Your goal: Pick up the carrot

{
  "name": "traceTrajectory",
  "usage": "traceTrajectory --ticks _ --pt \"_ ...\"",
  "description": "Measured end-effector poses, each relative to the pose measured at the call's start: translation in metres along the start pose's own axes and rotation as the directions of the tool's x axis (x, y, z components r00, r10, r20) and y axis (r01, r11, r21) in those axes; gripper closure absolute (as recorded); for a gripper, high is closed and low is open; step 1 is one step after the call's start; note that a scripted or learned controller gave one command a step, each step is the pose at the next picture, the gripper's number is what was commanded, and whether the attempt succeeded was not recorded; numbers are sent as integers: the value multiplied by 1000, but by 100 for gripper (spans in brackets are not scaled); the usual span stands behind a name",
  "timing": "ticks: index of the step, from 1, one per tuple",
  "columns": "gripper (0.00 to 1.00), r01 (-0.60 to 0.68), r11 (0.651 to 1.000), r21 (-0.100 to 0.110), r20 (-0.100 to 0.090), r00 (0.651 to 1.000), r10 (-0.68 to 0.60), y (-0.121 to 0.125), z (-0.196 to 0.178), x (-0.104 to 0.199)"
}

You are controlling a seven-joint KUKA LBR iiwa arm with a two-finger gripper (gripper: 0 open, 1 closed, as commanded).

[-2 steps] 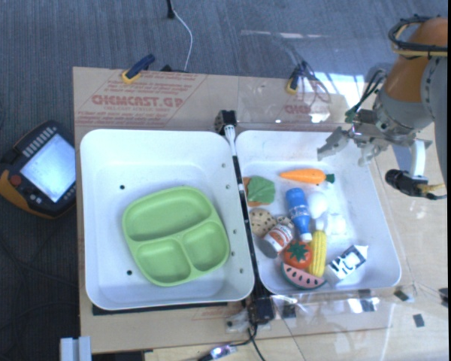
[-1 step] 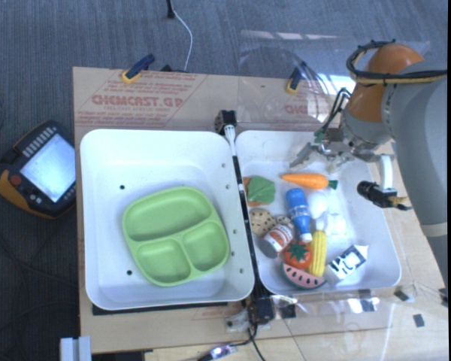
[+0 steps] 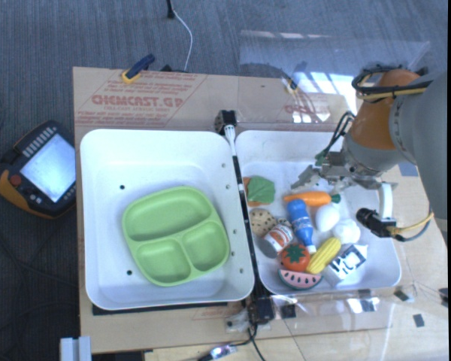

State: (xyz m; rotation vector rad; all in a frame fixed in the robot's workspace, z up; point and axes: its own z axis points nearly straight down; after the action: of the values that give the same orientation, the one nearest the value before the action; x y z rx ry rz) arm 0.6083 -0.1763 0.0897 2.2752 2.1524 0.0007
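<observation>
The orange carrot (image 3: 310, 198) with a green tip lies on its side in the right bin (image 3: 286, 155), near the middle of the toy food pile. My gripper (image 3: 321, 184) hangs just above it at its upper right. The fingers are open, one finger (image 3: 304, 178) to the carrot's upper left and the other by its right end. Nothing is held between them. The grey arm with its orange band (image 3: 376, 126) reaches in from the right.
Around the carrot lie a green leafy toy (image 3: 260, 189), a blue bottle (image 3: 301, 222), a white egg (image 3: 327, 218), a corn cob (image 3: 323, 254), a tomato (image 3: 293, 256) and a cookie (image 3: 261, 220). The left bin (image 3: 105, 171) holds a green divided plate (image 3: 177, 235).
</observation>
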Motion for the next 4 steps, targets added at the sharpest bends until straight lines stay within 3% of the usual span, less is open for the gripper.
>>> traceTrajectory --ticks 1,2,3,4 --pt "0 -419 908 -6 -13 908 419 -31 -2 -19" --pt "0 -535 845 -9 -3 845 535 -72 -2 -1" --pt "0 -907 421 -6 -10 421 907 -106 -2 -13" --pt "0 -832 554 -16 0 554 832 -114 -2 8"
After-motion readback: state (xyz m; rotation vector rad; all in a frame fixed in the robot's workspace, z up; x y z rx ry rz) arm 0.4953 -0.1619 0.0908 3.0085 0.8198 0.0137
